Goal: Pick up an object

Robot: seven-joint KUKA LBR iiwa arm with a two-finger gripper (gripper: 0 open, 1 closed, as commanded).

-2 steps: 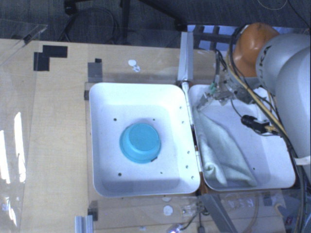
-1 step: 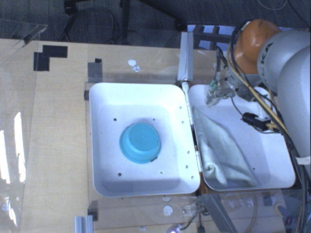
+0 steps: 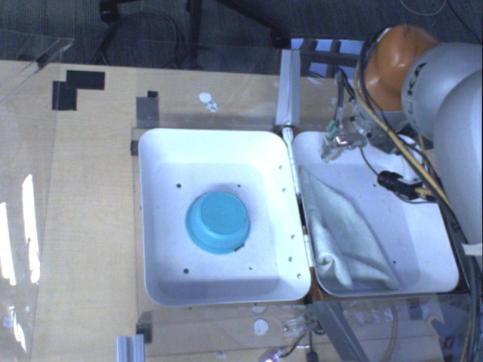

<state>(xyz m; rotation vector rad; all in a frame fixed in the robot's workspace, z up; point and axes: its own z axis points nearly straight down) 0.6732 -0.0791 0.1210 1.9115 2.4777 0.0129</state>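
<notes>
A round blue bowl (image 3: 218, 222) sits upside down near the middle of the left bin (image 3: 162, 277). A crumpled pale grey cloth (image 3: 341, 228) lies along the left side of the right bin (image 3: 423, 232), reaching down to its front corner. My gripper (image 3: 333, 145) hangs over the back left corner of the right bin, just above the cloth's far end. Nothing shows between its fingers. The grey arm with its orange band comes in from the upper right.
A metal divider (image 3: 287, 89) stands behind the gap between the bins. Cables (image 3: 396, 181) trail from the wrist across the right bin. Black tape marks (image 3: 75, 87) lie on the wooden bench at the far left.
</notes>
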